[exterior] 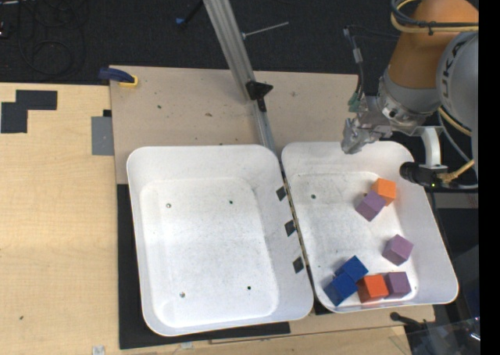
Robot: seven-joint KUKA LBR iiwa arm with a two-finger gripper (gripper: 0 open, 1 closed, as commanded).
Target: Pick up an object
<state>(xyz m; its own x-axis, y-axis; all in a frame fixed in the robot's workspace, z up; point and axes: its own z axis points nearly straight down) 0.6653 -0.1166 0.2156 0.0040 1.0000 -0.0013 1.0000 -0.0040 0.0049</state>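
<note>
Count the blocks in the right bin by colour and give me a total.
Purple blocks: 3
Orange blocks: 2
Blue blocks: 2
Total: 7, all in the right bin.

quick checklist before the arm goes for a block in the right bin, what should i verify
1. Blocks present in the right bin: ok, six.
2. Gripper holds nothing: cannot tell, too small to judge.
3. Gripper above the bin's far rim, away from the blocks: ok.
4. Lone target available: ok, purple block sits apart.
5. Orange block free to grasp: not ok, it touches a purple block.
6. Near-corner cluster around the blue blocks: not ok, packed tight.
</note>
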